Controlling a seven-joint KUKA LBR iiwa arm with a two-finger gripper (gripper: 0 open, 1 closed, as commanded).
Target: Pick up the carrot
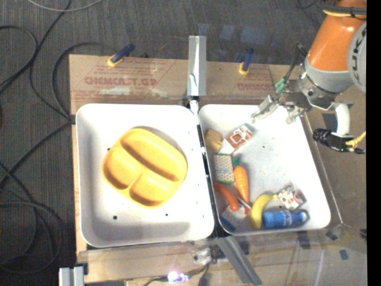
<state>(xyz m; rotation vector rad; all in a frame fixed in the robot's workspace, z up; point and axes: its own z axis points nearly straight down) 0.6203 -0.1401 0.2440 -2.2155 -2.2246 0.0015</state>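
The carrot [241, 185], orange with a small green top, lies near the middle of the right bin [309, 159], pointing toward the front. My gripper [277, 111] hangs over the bin's back right corner, well behind and to the right of the carrot. It is open, its fingers spread apart with nothing between them.
Around the carrot lie a patterned box [223, 168], a second red-orange vegetable [227, 197], a banana [260, 210], a blue bottle [284, 218], two small cartons [240, 136] [290, 199] and a tan piece [213, 140]. The left bin [89, 159] holds a yellow divided plate [145, 166].
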